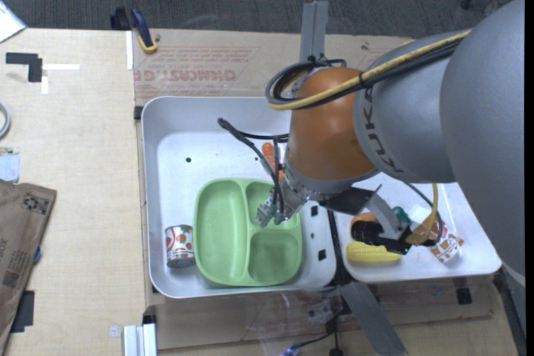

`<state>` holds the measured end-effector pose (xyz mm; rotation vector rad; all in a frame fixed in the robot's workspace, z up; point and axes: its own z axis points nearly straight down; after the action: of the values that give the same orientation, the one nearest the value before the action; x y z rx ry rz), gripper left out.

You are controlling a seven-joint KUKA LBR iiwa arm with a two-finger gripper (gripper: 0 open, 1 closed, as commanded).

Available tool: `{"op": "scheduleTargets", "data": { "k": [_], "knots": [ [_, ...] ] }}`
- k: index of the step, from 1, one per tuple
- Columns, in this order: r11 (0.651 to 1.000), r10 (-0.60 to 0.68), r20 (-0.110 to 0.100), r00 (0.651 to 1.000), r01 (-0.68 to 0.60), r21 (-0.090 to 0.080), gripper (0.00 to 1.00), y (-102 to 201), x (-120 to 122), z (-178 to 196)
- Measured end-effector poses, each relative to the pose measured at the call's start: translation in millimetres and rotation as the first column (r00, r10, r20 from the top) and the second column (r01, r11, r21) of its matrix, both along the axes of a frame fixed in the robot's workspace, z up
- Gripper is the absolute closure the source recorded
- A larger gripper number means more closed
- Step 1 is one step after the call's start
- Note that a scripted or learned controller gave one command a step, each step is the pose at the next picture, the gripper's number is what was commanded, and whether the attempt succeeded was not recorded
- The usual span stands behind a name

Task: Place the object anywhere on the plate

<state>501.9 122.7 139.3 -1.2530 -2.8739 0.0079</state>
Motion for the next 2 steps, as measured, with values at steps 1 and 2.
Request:
{"op": "scheduleTargets", "data": {
  "k": [1, 2],
  "knots": [
    [0.974, 0.225, 0.036, 0.974, -0.225, -0.016, 1.0, 28, -9, -37],
    [0.904, 0.427, 0.009, 0.904, -0.427, 0.001, 1.0, -56, -23, 52]
  ]
}}
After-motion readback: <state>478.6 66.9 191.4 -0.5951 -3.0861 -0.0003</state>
